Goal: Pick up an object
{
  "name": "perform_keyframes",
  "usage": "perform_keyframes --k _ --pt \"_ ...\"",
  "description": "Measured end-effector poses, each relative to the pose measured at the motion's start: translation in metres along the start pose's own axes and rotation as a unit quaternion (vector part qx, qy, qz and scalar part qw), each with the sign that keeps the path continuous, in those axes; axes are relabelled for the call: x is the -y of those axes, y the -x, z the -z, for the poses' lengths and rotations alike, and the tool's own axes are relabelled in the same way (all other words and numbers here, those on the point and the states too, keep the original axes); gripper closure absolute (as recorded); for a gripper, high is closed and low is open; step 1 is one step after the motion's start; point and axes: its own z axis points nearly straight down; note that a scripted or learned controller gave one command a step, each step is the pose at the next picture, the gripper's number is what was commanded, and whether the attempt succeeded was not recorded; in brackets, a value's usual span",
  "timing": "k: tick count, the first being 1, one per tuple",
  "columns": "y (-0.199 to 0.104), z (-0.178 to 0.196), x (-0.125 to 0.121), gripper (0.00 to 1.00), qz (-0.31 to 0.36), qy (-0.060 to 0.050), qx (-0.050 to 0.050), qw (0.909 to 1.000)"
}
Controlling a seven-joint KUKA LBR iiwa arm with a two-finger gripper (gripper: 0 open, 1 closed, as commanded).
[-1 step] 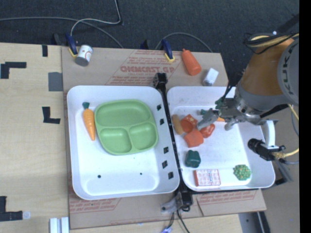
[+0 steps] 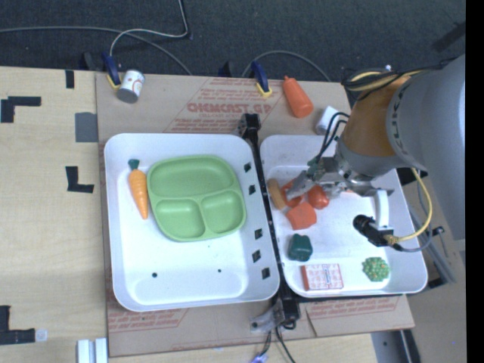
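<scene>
Cardboard-covered bench [image 2: 212, 112] bears two bins [image 2: 121, 225]; gripper [image 2: 301, 190] state unclear among toys.

A dark grey carpet [image 2: 249, 13] lies beyond the far edge of the light wooden bench [image 2: 45, 203]; a brown cardboard sheet [image 2: 219, 112] covers it.

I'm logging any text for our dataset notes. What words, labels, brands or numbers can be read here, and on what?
"CHEMCAST": red print, upside down, on the brown cardboard sheet beneath the two shallow white bins; the smaller red lines beside it are too blurred to read.
Small flat red-and-white packet in the right white bin: printed, but too small to read.
</scene>
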Motion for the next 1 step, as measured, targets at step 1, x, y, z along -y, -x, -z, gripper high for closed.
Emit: perform_keyframes --k 1 --pt "-0.0027 -0.0111 0.0060 0.00 0.001 -0.011 -0.004 0.9999"
